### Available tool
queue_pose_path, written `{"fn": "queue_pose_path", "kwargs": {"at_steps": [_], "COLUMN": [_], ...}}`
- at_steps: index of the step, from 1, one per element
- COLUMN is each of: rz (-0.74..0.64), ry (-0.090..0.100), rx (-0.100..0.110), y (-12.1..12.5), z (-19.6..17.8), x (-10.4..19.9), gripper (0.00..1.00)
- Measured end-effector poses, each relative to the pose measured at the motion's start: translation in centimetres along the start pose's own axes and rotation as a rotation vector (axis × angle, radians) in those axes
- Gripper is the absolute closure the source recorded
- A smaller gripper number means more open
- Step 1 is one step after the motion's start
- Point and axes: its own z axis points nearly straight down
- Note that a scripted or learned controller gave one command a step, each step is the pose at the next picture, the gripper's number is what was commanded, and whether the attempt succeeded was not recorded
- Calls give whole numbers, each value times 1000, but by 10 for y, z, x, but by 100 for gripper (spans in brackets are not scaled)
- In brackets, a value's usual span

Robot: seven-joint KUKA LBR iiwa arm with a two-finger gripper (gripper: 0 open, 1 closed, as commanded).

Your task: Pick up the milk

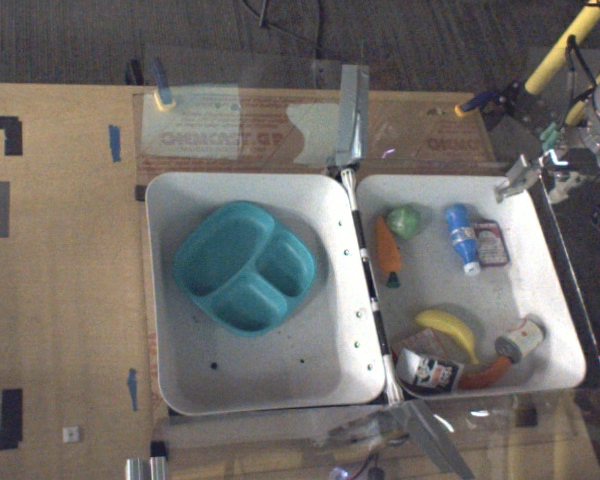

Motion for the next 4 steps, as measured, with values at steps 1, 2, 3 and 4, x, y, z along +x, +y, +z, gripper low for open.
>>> {"fn": "queue_pose_path", "kwargs": {"at_steps": [1, 2, 3, 4], "rz": [-94, -227, 189, 186], "ry": [0, 1, 13, 8], "rx": [0, -4, -4, -4], "y": [-75, -98, -36, -36], "z": [81, 153, 160, 150], "x": [-15, -7, 1, 0], "gripper": [0, 0, 0, 100]}}
